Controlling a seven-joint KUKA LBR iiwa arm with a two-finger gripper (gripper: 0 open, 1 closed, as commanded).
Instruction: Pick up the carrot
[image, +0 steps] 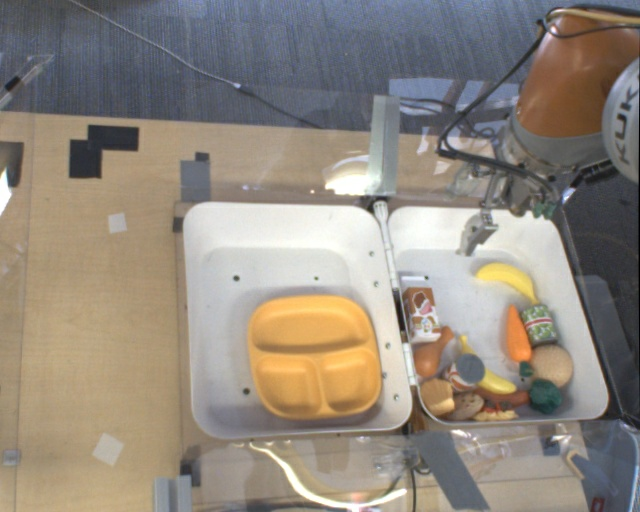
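We see the arm reaching in from the upper right, its orange band above the wrist, with the end effector hanging over the back part of the right bin. One finger shows as a small grey piece above the white floor of the bin; we cannot tell from this view how the end effector is set, and nothing shows between its tips.

The carrot lies in the right half of the right bin, pointing roughly front to back, well apart from the end effector. A banana lies just behind it, and a green-labelled can touches its right side. In front of the carrot sit a round tan ball-like thing and a piece of broccoli.

Toward the divider we find a small carton lying flat, and in the front corner a crowded heap of toy food, too jumbled to sort out fully.

The left bin holds a yellow divided tray with three compartments. Both bins rest on the wooden tabletop.
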